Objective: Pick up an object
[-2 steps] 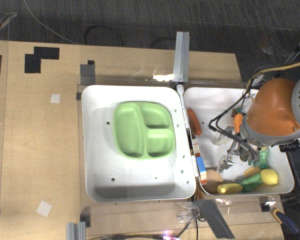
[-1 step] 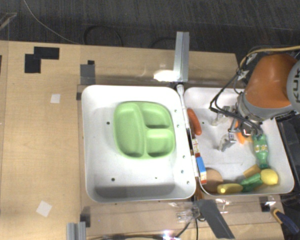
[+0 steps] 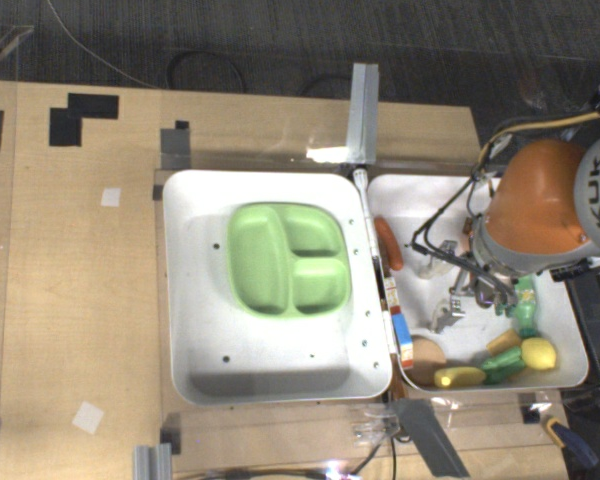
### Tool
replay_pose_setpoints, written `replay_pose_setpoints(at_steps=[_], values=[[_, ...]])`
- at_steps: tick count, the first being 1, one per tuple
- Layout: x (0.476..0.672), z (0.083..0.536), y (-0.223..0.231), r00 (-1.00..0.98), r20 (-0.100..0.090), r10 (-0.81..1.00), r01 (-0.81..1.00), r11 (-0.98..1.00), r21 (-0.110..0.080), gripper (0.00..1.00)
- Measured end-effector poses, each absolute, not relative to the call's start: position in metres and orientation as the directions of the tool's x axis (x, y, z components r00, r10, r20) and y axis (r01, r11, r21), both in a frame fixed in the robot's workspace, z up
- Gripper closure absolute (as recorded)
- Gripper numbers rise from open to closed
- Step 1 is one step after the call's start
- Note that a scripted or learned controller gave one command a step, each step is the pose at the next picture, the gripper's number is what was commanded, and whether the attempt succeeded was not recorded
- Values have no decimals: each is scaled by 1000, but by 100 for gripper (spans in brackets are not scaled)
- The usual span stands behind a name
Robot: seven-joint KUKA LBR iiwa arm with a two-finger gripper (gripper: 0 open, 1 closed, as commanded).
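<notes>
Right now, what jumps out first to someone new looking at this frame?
The big green divided plate stands out first, sitting alone in the left white bin. Next is the arm's orange band over the right bin, with the gripper low above the bin floor. Small toy foods, yellow, green and red, cluster along that bin's near edge and its left wall.

- The surface [image 3: 70,298] is pale wood with black patches toward its far-left corner.
- A left white bin [image 3: 195,358] sits directly on it, holding a green divided tray [image 3: 285,258].
- A right white bin [image 3: 575,363] sits touching the left bin's right side.
- A small pale square [image 3: 87,417] lies on the wood left of the left bin.
</notes>
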State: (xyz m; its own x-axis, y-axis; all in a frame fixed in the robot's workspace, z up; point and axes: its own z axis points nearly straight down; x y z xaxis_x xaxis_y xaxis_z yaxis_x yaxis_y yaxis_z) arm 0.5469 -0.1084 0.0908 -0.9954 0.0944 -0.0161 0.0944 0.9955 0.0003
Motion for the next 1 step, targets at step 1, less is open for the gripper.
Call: replay_pose_setpoints(at_steps=[1], values=[[643, 88, -136, -993, -13, -114, -114, 994, -2, 0]])
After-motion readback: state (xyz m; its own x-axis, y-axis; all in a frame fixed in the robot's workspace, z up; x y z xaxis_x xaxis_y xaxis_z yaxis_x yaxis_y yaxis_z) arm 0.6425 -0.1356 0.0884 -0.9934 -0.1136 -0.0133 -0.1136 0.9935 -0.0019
